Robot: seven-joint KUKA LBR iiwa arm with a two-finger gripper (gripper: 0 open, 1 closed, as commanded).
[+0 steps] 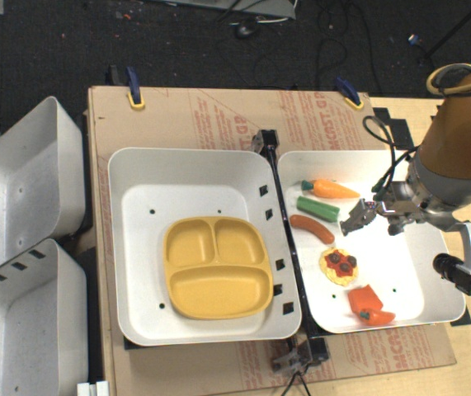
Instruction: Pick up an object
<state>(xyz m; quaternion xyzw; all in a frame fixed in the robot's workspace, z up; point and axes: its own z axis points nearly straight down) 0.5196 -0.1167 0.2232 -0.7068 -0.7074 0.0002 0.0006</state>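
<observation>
Right now the gripper (360,215) hangs over the right bin (433,304), just beside the toy food. Its two fingers look spread a little, with nothing between them. Under and left of it lie a toy carrot (334,190), a green toy vegetable (318,208) (maybe a bean or a cucumber) and a toy sausage (312,228). Lower down sit a small toy pizza (339,266) and an orange-red toy piece (367,304). The left bin (136,221) holds a yellow divided tray (217,267).
</observation>
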